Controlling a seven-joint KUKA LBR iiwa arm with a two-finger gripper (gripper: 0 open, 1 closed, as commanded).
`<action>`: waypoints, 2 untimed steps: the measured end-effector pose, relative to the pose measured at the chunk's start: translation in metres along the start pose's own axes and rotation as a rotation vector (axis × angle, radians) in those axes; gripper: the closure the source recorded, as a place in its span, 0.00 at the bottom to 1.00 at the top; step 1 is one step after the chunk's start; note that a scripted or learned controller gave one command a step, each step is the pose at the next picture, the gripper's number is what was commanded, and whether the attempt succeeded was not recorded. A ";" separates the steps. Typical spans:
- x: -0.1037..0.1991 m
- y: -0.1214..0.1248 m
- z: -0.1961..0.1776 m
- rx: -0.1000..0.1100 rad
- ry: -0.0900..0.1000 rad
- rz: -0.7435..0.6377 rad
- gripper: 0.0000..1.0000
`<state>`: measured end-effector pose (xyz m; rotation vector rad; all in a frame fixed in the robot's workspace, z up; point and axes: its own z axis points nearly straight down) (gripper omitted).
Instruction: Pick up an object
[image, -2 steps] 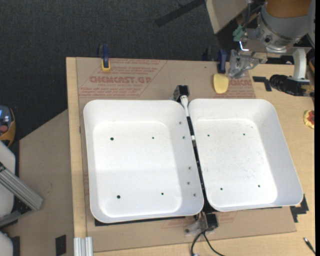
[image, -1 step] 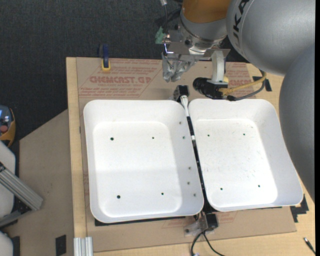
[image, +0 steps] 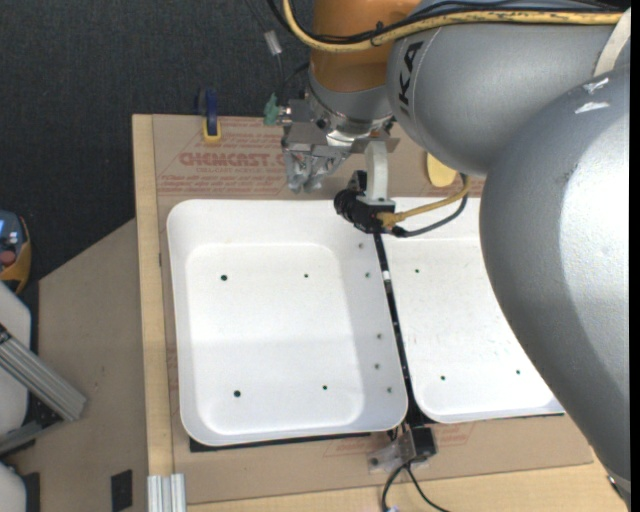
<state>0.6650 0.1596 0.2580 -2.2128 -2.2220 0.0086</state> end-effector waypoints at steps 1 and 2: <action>-0.037 0.001 -0.063 -0.014 0.000 0.006 1.00; -0.165 0.000 -0.110 -0.016 -0.003 0.013 1.00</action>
